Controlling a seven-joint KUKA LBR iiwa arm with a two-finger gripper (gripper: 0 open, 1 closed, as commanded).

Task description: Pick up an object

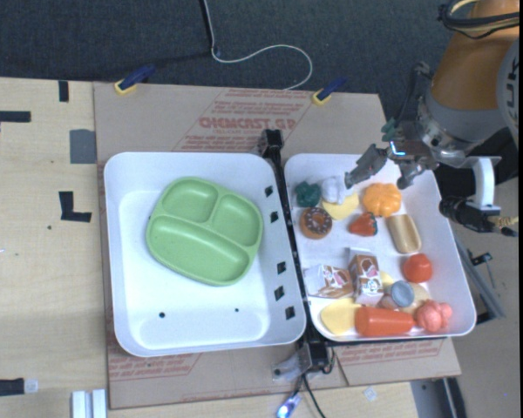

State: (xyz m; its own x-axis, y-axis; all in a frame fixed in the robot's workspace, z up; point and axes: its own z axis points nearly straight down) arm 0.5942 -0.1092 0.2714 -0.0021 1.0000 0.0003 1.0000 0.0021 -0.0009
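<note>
Orange toy pumpkin (382, 198) looks light, hard and bumpy; the gripper (385, 170) hangs spread above its 2 sides.

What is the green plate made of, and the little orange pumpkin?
The green plate looks like matte molded plastic: one even color, soft rounded dividers. The orange pumpkin looks like smooth plastic or rubber toy food, with a faint sheen; I can't tell which.

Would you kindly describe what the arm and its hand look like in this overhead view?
The arm is bulky and rounded, with an orange band above a grey wrist section. Its hand is a compact grey and dark metal unit with a small teal patch on its body, ending in two slim dark fingers. A white fitting with dark parts sits beside the wrist at the right.
</note>
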